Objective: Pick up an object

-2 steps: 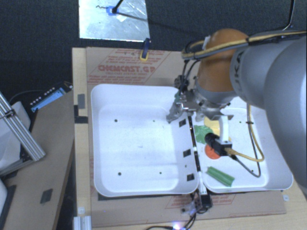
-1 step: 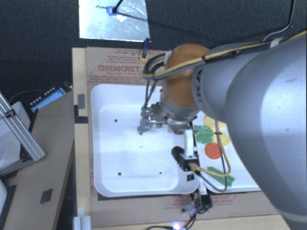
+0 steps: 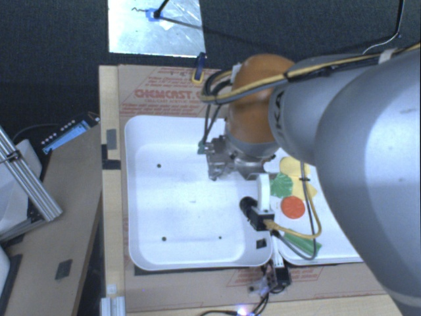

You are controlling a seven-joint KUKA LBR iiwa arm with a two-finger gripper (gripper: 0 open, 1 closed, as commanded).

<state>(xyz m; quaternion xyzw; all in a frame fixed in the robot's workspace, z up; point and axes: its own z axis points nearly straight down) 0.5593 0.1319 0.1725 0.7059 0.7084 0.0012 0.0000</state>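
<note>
Gripper (image 3: pixel 214 158) sits low over the left bin (image 3: pixel 164 203), at its far-right part close to the wall shared w/ the right bin (image 3: pixel 332 245). Open or closed: can't tell, the wrist and orange band (image 3: pixel 258 104) hide the tip from above. Nothing visibly held.

Bin floor below and to the left of the gripper looks bare white, no item w/in reach there as far as can be seen.

Candidate objects are all in the right bin, just right of the gripper: yellow piece (image 3: pixel 293 167) furthest, green piece (image 3: pixel 283 185) next to it, orange disc (image 3: pixel 293 207) nearer, and a long green item (image 3: pixel 304 246) at the near edge. All lie loose, partly behind arm cabling.

Both bins rest on a cardboard sheet (image 3: pixel 164 95) on the surface (image 3: pixel 66 196).

Progress, my read: pick not done. Left to do: get over an object, close on it, lift.
</note>
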